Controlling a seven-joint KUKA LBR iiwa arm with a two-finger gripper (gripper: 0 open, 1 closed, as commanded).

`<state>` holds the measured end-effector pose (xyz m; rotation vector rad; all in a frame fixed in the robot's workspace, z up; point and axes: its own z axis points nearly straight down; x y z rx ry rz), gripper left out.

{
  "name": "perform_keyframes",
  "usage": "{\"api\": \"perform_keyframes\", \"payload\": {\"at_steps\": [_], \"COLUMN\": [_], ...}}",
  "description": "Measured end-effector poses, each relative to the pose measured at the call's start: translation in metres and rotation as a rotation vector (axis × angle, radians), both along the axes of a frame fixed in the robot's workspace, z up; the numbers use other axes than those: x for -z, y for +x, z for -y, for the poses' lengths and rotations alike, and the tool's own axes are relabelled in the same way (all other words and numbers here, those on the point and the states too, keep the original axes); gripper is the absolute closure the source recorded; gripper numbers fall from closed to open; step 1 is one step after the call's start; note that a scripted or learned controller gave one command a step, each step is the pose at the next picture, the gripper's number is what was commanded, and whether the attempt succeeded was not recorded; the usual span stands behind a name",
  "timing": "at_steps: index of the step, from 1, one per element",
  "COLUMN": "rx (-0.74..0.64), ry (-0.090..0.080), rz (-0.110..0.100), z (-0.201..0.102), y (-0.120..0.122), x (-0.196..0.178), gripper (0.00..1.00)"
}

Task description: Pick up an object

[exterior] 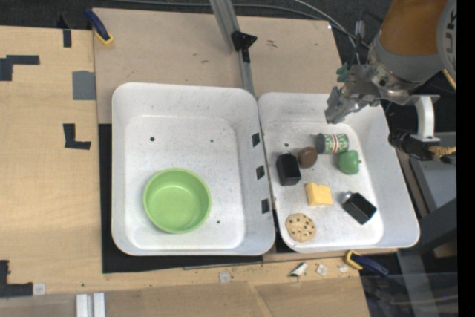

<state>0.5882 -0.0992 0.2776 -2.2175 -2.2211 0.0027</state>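
Reaching in from the right: grey arm with its orange band, ending in the gripper over the far part of the right bin, nearer that bin's far right corner than its far left. Pointing down and leftward. Apart or together: cannot tell, since the tip reads as one dark shape. Nothing seen clamped in it. Cannot tell how high above the bin floor.

Nearest to the gripper, just toward the near edge from it: a small can with a green and white label, lying on its side, apart from the tip. Touching or almost touching the can's left end: a brown round piece. Just beside the can's right end, toward the right edge: a green lump. Left of the brown piece, close to the bin's left wall: a black block. Nearer the middle of the bin: a yellow block. To its right, toward the near right corner: a black box, tilted. At the near edge, toward the near left corner: a cookie, well apart from the gripper.

In the left bin, toward its near left corner: a green bowl, upright, well apart from the gripper.
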Motion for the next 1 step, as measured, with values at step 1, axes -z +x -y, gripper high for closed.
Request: {"api": "perform_keyframes", "payload": {"at_steps": [1], "rx": [0.0], "ry": [0.0], "rz": [0.0], "z": [0.0], "y": [0.0], "x": [0.0], "gripper": [0.0]}}
